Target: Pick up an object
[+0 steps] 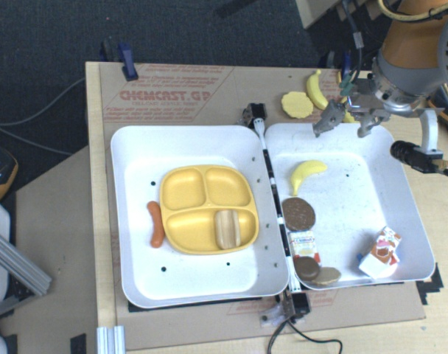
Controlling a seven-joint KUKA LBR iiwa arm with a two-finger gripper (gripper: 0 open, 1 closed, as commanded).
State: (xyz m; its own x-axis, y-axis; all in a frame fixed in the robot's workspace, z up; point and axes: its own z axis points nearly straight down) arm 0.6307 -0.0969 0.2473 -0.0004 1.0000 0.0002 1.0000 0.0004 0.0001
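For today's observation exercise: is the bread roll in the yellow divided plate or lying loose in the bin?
In the plate. The bread roll rests in the lower right compartment of the yellow divided plate, inside its rim, while the sausage lies outside it.

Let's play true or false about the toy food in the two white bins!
1. The yellow tray is in the left bin. True.
2. The hot dog lies inside the tray. False: it lies beside it, on the bin floor.
3. A banana lies in the right bin. True.
4. The hand holds the banana. False: it is open over the right bin's far edge, holding nothing.
5. The milk carton is in the left bin. False: right bin.
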